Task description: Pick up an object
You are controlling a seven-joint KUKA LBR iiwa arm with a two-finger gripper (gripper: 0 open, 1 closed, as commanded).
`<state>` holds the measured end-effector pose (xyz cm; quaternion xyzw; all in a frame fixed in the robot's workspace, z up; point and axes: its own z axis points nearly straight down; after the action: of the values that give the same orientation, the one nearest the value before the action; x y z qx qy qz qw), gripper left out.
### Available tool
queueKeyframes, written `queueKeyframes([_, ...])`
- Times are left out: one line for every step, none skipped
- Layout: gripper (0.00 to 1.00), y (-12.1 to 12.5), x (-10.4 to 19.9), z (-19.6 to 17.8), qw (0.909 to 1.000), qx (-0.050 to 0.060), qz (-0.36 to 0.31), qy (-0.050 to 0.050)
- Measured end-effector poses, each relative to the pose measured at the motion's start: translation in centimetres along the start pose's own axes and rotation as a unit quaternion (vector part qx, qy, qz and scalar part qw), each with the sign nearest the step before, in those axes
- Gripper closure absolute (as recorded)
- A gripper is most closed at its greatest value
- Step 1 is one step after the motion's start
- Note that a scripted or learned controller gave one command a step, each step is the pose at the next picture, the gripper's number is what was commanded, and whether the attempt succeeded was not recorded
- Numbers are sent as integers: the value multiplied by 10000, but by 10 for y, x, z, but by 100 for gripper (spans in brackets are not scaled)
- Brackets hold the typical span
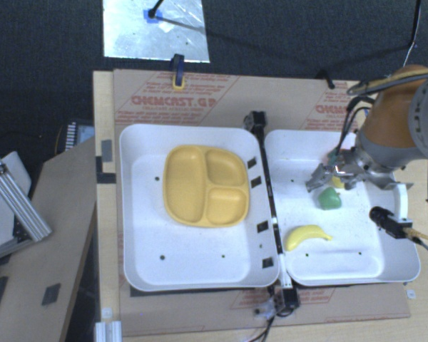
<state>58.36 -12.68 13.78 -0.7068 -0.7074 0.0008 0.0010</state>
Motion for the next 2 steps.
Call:
queueKeyframes([0,0,0,52,10000,-1,2,0])
queueKeyframes([100,1,0,39,10000,-29,7,-9])
